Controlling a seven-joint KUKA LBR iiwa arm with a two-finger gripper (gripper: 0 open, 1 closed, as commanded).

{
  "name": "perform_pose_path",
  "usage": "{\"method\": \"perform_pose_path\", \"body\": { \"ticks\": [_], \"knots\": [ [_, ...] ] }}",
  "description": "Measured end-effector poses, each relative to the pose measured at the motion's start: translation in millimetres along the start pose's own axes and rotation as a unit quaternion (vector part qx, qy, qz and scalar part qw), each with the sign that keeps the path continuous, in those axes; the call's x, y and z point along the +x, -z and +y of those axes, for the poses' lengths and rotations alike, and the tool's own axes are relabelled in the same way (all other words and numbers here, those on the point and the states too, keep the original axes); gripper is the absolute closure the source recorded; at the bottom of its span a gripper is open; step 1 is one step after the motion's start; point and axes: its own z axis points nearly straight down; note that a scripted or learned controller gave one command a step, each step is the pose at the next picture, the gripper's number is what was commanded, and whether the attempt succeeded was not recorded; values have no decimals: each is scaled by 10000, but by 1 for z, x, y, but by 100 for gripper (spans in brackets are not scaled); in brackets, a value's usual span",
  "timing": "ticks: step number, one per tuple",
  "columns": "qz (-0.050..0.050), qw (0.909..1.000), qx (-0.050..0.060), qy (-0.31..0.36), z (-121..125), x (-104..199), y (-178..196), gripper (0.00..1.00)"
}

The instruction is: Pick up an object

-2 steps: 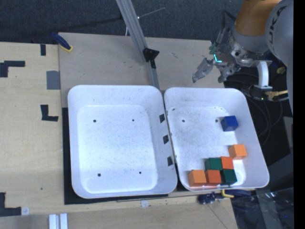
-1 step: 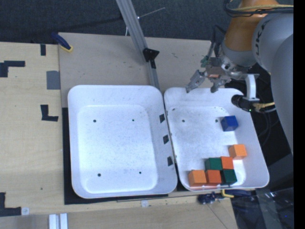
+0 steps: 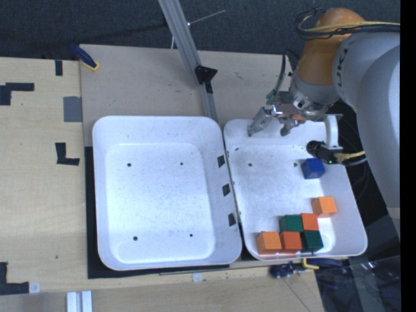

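- The gripper (image 3: 272, 126) hung over the far edge of the right bin (image 3: 273, 174), at about 12 o'clock of that bin, with its two fingers spread apart and nothing between them.
- The arm (image 3: 344, 51) came in from 2 o'clock of the view, grey with an orange band (image 3: 325, 44) above the wrist.
- A blue block (image 3: 312, 168) lay alone in the right bin at about 2 o'clock from the bin's centre, well apart from the gripper.
- An orange block (image 3: 324, 205) lay at about 4 o'clock, near the right wall of this bin.
- At 5 o'clock a group of blocks sat close together: a dark green block (image 3: 292, 223), a red-orange block (image 3: 309, 222), a second green block (image 3: 312, 240), an orange one (image 3: 291, 240) and another orange one (image 3: 268, 242) at the left end.
- The left bin (image 3: 162, 190) stood just beside the right bin, their rims touching.
- A grey metal bar (image 3: 185, 41) crossed the bench (image 3: 130, 83) at 12 o'clock.
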Motion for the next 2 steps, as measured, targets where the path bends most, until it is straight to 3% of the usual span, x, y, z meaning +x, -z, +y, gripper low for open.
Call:
{"method": "perform_pose_path", "body": {
  "ticks": [1, 2],
  "knots": [
    [6, 10000, 15, 3, 1, 7, -62, 0],
    [7, 10000, -16, 11, 3, 8, -48, 100]
  ]
}}
